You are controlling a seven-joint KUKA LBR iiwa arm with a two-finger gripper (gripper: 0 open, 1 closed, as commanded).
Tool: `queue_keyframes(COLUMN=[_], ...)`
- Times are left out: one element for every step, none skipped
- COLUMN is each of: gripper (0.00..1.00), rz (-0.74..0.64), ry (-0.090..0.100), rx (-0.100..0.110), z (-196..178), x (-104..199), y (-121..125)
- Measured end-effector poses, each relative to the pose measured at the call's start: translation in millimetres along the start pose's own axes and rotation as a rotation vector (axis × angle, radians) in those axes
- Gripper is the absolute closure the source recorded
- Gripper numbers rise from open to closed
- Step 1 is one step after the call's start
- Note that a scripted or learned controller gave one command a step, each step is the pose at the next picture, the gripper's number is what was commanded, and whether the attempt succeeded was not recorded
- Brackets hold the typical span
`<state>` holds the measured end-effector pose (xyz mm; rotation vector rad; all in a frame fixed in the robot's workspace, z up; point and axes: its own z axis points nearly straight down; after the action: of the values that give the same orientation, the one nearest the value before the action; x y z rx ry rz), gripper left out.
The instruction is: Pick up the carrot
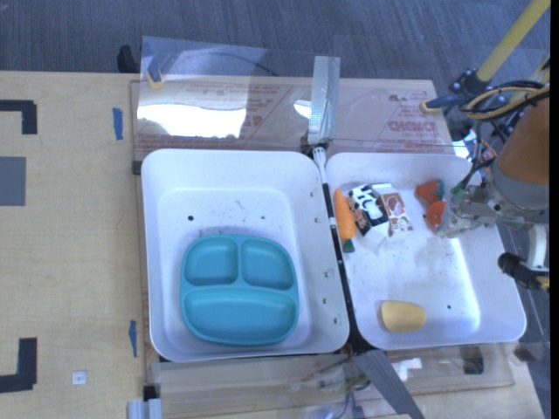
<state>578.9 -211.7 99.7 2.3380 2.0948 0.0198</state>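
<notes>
The carrot [344,216] is a slim orange stick with a green end. It lies lengthwise against the left wall of the right bin [489,317]. My gripper [452,220] hangs low over the right side of that bin, well to the right of the carrot. The grey arm with its orange band [528,151] hides most of it from above. Two small red-orange pieces [431,191] lie just left of the gripper, and the lower one [435,216] is close to or touching it.
A cow-patterned carton [377,208] lies between the carrot and the gripper. A yellow lump [402,315] rests near the right bin's front. The left bin [166,190] holds a teal divided plate [238,288]. Cables and a yellow pole [515,33] stand at the back right.
</notes>
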Motion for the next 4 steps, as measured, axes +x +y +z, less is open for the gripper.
queue_keyframes(gripper=[1.00,1.00,0.00,0.00], rz=[0.093,0.100,0.101,-0.092], ry=[-0.010,-0.009,-0.010,-0.006], rx=[0.001,-0.001,0.009,0.011], z=[-94,-252,-248,-222], x=[-1,41,40,104], y=[-24,9,7,-37])
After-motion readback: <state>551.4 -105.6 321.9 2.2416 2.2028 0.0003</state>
